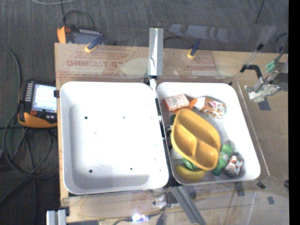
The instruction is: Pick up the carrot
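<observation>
We judge the carrot [192, 101] to be the orange sliver in the right bin's [243, 125] upper part, between a red box [176, 102] and a packet [213, 108]. It looks light, stiff and smooth, so grip mid-body. We cannot tell the end effector's [263, 89] state.

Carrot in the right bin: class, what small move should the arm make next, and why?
Probably bring the gripper over the far end of the right bin, above the orange piece that looks like the carrot. It lies wedged between a red-orange box and a printed packet, close to the yellow divided tray, so a straight-down approach seems safest.
</observation>
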`<action>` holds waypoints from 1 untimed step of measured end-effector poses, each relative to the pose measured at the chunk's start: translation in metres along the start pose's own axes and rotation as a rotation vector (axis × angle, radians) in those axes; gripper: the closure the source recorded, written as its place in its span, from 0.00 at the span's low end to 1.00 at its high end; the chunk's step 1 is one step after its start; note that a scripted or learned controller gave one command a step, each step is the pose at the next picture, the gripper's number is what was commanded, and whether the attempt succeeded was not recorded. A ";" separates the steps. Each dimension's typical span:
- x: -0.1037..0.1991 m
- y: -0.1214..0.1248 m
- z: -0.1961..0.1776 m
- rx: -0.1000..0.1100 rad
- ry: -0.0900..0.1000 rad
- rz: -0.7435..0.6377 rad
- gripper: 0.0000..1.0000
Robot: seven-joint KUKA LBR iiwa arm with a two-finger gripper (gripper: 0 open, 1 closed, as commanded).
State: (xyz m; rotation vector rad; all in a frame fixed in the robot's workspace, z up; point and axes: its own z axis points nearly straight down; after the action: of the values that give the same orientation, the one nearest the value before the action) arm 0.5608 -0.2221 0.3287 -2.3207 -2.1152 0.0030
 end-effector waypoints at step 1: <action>0.002 0.001 -0.008 0.001 0.001 -0.003 1.00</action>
State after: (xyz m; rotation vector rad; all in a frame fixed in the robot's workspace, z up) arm 0.5618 -0.2207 0.3372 -2.3167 -2.1177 0.0037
